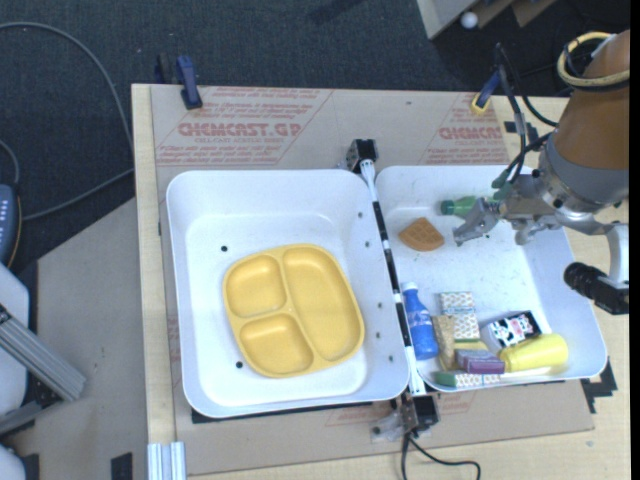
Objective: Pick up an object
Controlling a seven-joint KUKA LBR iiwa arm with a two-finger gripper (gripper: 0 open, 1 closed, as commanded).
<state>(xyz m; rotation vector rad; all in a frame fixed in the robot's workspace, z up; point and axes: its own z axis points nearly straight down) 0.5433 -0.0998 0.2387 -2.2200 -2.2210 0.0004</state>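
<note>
A cardboard-topped bench [300, 128] on dark carpet bears two white bins; the left bin [190, 218] holds a yellow divided tray [292, 310]. Over the right bin [560, 278], the gripper [497, 220] hangs open, holding nothing, near a green bottle [459, 206] and a tan wedge [422, 235].

Two white bins, the left bin [190, 268] and the right bin [560, 288]. One yellow divided tray [292, 310]. At the right bin's six o'clock a pile [480, 343] of perhaps seven small items; at twelve o'clock, two more.
</note>
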